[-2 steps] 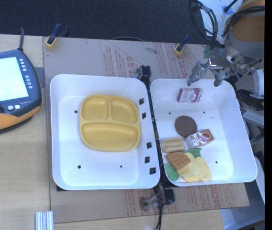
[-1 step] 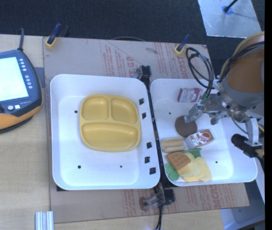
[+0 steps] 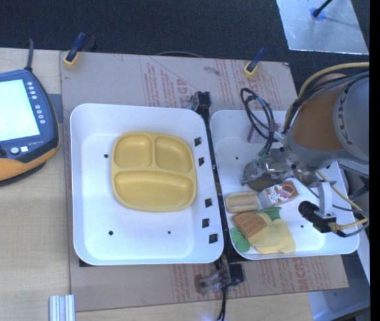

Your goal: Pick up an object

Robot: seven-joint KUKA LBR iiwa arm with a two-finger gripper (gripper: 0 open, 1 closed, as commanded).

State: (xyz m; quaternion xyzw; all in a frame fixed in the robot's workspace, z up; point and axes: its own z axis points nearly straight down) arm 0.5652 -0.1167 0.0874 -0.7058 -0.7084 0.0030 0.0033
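Ridged waffle (image 3: 249, 223) overlaps smooth rounded yellow piece (image 3: 278, 237).

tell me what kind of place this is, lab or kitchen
Most likely a robotics lab bench, not a kitchen: a grey and orange robot arm reaches over two white bins, a teach pendant lies beside them, and the food items look like toys.

Fixed overhead cam, slanted down, mid-distance, both bins (image 3: 83, 179) in frame
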